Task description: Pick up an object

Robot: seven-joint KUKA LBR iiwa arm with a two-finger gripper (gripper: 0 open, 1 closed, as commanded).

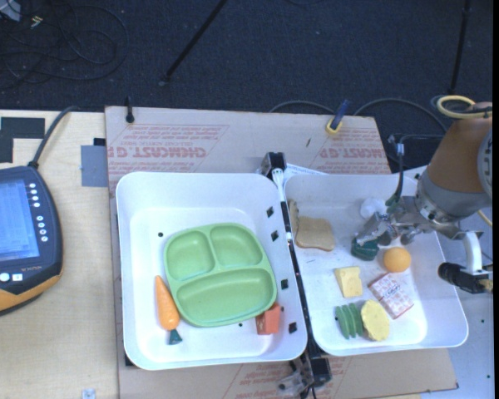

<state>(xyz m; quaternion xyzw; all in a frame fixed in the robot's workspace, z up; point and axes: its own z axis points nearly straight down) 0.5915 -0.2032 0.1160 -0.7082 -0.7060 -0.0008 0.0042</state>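
Objects for picking lie in the right bin (449,327), the nearer-right of two shallow white bins set side by side on a cardboard-covered bench; a slice of toast (315,233) sits at the bin's far left, a yellow cheese wedge (348,281) near its centre, an orange ball (397,260) just right of that, a small red-and-white packet (392,294) nearer the viewer, and a green ridged piece (348,320) touching a yellow lemon-like piece (375,320) at the near edge. A dark teal object (365,246) lies between the toast and the orange ball, directly below the gripper (376,227); the gripper hangs low over this spot — whether its jaws are apart, together or clamped on anything cannot be told at this resolution. The arm (457,169), grey with an orange band, enters from the right and slants down into the bin.

The left bin (137,223) holds a green three-compartment tray (219,273) at its centre; an orange carrot (167,303) lies just left of the tray, its green tip pointing toward the near edge; a small red-orange block (269,320) rests at the tray's near-right corner, touching it.

On the bench's far left sits a control pendant (17,235) — blue screen lit, orange underside; dark cables run across the floor beyond the bench.
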